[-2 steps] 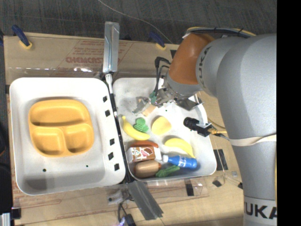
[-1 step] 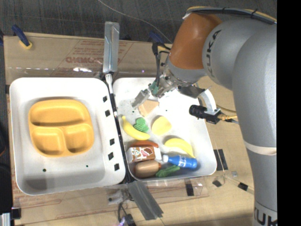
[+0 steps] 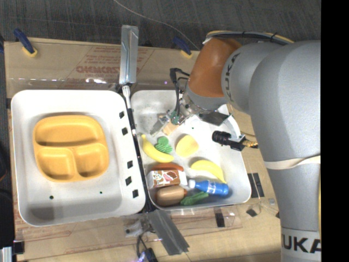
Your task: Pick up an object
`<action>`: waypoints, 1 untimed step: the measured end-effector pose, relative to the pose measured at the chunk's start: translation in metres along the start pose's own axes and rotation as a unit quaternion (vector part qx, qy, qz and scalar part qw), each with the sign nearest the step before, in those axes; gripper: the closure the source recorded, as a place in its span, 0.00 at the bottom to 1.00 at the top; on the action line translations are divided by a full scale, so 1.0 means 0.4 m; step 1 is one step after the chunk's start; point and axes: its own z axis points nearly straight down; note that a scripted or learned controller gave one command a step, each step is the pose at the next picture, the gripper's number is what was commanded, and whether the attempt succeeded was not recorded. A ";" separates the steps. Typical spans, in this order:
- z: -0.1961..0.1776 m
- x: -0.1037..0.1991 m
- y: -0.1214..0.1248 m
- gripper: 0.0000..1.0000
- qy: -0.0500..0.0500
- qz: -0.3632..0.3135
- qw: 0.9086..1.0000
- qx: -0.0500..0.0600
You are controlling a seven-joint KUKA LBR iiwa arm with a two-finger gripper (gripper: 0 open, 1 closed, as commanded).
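Arm writing: the letters "UKA" read in black on the grey arm at the lower right of the frame.
Near edge of right bin: a brown bun-shaped toy, a green piece and a blue bottle with a white cap lie along the lower rim of the right bin.
Packet: a small brown and white packet sits just above the bun; its print is too small to read.
Middle of right bin: a banana with a green ridged toy touching it, a yellow round piece, and a yellow wedge lower right.
Fingers: the fingers sit low in the upper part of the right bin, above the banana and green toy and apart from them; whether they are spread or closed I cannot tell.
Left bin: the left bin holds a yellow divided tray.
Desk: brown desk with faint red print, unreadable; blue clamps at the upper edge.
Room: dark carpet at the top of the frame.
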 end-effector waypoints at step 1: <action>-0.007 -0.067 -0.112 0.00 -0.002 0.204 0.979 -0.002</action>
